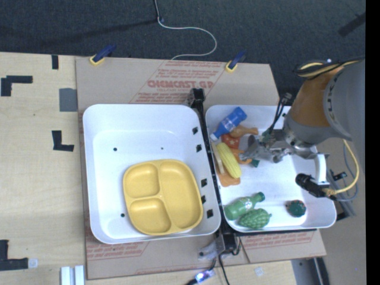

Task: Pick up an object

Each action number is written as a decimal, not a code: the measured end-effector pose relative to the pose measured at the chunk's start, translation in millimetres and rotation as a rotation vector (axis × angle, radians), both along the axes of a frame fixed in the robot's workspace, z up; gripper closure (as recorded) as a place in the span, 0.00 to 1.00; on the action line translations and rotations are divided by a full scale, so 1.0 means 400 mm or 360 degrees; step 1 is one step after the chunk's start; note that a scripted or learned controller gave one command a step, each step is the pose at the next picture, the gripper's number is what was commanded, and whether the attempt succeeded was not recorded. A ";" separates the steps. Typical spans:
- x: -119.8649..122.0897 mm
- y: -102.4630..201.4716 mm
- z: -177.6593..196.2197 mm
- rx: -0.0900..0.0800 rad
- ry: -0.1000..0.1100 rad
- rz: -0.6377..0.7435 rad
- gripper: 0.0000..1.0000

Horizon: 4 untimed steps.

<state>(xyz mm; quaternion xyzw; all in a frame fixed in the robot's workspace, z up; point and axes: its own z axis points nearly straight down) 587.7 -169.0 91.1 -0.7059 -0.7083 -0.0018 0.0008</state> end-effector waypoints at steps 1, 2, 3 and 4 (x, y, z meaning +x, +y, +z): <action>0.023 0.004 0.051 -0.0002 -0.0051 -0.0001 1.00; 0.024 -0.017 0.168 -0.0008 0.0000 -0.0004 1.00; 0.003 -0.008 0.302 -0.0008 -0.0004 -0.0003 1.00; 0.004 -0.006 0.335 -0.0006 0.0001 -0.0003 1.00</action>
